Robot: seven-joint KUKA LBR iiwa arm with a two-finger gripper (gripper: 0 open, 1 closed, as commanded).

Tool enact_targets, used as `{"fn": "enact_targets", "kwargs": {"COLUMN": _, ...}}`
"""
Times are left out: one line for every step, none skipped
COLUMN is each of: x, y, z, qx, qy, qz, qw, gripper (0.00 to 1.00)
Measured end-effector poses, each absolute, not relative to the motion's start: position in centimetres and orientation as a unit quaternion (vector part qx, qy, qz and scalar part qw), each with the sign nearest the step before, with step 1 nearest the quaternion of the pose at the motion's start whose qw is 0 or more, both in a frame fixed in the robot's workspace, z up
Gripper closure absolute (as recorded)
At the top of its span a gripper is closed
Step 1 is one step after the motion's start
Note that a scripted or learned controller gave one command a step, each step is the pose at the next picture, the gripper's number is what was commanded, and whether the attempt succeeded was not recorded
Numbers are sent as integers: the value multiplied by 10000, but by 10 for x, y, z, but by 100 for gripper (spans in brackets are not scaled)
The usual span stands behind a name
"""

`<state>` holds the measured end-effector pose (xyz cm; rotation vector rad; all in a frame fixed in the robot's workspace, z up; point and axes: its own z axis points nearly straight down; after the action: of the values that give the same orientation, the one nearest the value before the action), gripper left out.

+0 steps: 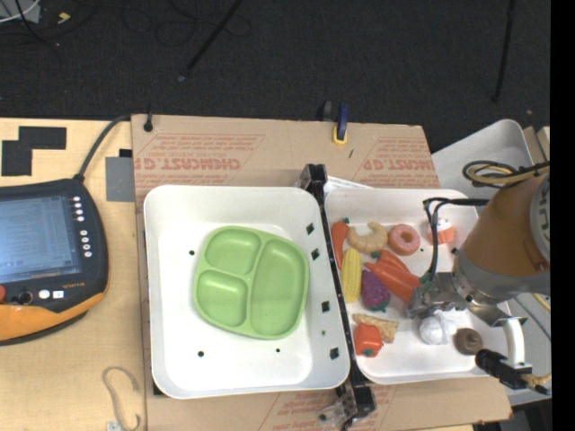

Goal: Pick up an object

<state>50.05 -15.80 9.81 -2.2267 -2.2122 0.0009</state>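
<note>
dark carpet and cables behind; cardboard-covered surface (90, 357) carries two white bins, with a teach pendant (45, 254) well to the left. left bin (171, 330) holds a green divided plate (252, 281). right bin (409, 375) holds a crowded pile of toy food.

landmark: corn cob (351, 272). beside it toward the arm lie a purple piece (375, 290) and an orange-red carrot (395, 275); above it a tan piece (368, 238) and a pink donut (405, 239); below it a red pepper (368, 338).

pincer (431, 308) sits low in the right bin, beyond the carrot from the corn, just above a white ball (433, 330). opening and grip: cannot tell, wrist hides it.

risks (judgement): items touch, so closing could catch two or shove one aside; the round ball may roll out.

room: bin wall close on the arm side; bare floor lies below the corn near the front rim. lift straight up.
</note>
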Motion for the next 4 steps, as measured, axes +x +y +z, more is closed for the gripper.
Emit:
{"fn": "enact_targets", "kwargs": {"x": 492, "y": -164, "z": 154, "qx": -7094, "qy": -7048, "qz": -3, "qw": -6, "gripper": 100}}
{"fn": "enact_targets", "kwargs": {"x": 498, "y": -161, "z": 198, "qx": -7068, "qy": -7074, "qz": -7, "qw": -10, "gripper": 100}}
{"fn": "enact_targets", "kwargs": {"x": 499, "y": -162, "z": 229, "qx": -7069, "qy": -7073, "qz": -4, "qw": -6, "gripper": 100}}
{"fn": "enact_targets", "kwargs": {"x": 531, "y": -119, "z": 236, "qx": -7054, "qy": -7088, "qz": -6, "qw": 8, "gripper": 100}}
